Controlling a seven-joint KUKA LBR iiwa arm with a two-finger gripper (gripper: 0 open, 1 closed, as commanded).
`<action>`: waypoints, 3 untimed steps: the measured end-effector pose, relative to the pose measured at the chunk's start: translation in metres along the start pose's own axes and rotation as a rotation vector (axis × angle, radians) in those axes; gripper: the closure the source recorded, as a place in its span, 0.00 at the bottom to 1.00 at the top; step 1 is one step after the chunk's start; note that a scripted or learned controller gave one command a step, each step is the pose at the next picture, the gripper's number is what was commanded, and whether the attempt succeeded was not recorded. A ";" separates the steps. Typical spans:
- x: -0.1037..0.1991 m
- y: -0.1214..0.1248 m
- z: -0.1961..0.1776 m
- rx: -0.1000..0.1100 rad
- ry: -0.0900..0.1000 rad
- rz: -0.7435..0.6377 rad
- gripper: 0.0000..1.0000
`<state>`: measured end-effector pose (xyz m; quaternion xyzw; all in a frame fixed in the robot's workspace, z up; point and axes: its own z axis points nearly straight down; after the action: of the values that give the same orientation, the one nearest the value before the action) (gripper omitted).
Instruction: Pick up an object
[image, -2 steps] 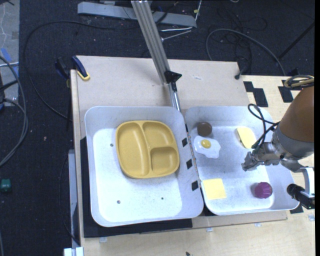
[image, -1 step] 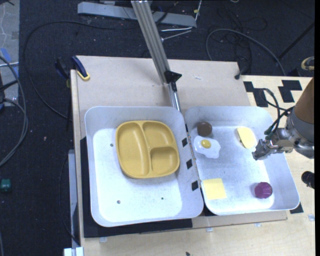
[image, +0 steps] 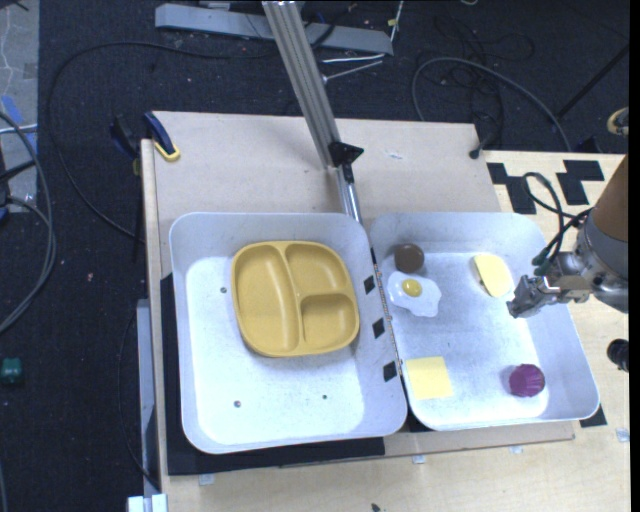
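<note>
The right bin (image: 560, 330) holds a brown round piece (image: 408, 258), a fried egg (image: 414, 293), a pale yellow slice (image: 492, 275), a yellow square slab (image: 430, 378) and a purple ball (image: 526, 380). My gripper (image: 524, 300) hangs at the bin's right side, just right of the pale yellow slice and above the purple ball. Nothing shows between its dark fingers.
The left bin (image: 200, 400) carries a yellow divided plate (image: 296, 298). A metal pole (image: 310, 90) slants in from the top to the seam between the bins. Black clips (image: 378, 325) sit along that seam. The arm's body (image: 610, 240) covers the bench's right edge.
</note>
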<state>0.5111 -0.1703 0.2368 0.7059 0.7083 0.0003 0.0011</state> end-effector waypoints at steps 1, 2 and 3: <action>0.053 0.010 0.008 0.002 0.002 -0.004 1.00; 0.106 0.008 -0.002 0.001 0.002 -0.004 1.00; 0.150 0.010 0.004 0.003 0.002 -0.004 1.00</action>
<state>0.5202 -0.0204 0.2327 0.7045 0.7097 0.0000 -0.0007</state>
